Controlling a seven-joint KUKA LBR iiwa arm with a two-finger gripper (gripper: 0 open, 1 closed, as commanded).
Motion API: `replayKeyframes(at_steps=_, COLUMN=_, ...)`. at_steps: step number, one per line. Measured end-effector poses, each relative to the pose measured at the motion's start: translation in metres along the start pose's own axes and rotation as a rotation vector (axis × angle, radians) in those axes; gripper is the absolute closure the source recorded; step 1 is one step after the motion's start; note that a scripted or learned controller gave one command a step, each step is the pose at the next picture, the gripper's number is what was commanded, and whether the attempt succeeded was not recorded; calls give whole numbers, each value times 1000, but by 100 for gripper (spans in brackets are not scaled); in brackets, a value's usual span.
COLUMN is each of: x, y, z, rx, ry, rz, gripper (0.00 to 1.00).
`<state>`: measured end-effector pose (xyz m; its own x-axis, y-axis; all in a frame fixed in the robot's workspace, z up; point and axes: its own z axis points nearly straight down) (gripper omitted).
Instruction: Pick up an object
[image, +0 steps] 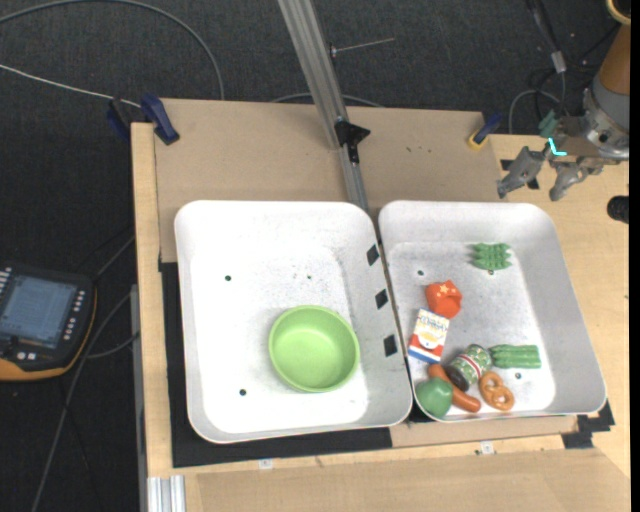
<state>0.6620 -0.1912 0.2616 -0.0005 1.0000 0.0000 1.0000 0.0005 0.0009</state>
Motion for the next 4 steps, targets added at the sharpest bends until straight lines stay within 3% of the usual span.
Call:
replayKeyframes(at_steps=1, x=0, y=0, z=0, rx=0, ry=0, rz=0, gripper=0)
replayKeyframes(at_steps=4, x=5, y=-9, z=146, rx=5, ry=1, rz=0, gripper=0)
